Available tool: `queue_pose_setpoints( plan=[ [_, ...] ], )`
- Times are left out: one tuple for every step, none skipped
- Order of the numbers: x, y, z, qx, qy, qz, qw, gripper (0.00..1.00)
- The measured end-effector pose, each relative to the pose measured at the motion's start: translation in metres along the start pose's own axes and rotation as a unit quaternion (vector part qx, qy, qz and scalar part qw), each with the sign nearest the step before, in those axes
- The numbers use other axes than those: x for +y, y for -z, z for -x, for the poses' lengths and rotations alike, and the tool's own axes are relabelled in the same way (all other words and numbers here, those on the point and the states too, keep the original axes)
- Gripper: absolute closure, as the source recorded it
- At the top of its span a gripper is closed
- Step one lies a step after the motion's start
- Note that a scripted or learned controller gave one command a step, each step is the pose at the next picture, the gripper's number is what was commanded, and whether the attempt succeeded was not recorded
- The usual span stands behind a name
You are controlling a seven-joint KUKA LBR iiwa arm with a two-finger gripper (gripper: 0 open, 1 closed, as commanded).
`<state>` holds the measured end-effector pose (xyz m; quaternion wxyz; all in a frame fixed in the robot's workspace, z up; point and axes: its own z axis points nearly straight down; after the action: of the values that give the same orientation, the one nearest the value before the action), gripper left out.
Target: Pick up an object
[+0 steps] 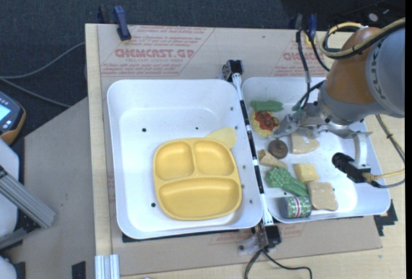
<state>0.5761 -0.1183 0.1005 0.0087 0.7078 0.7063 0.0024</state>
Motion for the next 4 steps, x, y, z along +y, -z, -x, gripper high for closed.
queue_pose_setpoints(
  plan=[
    [0.027,0.048,0.065,0.002,-0.001,-0.004,1.0000,0.00],
    [-0.005,-0.020,0.010,0.007,0.003,-0.012,0.9999,0.00],
    [-0.002,-0.006,0.014,0.004,0.001,-0.007,1.0000,1.00],
    [-0.029,-0.015,-0.023,0.005,0.002,-0.009,0.9999,1.00]
  ],
)
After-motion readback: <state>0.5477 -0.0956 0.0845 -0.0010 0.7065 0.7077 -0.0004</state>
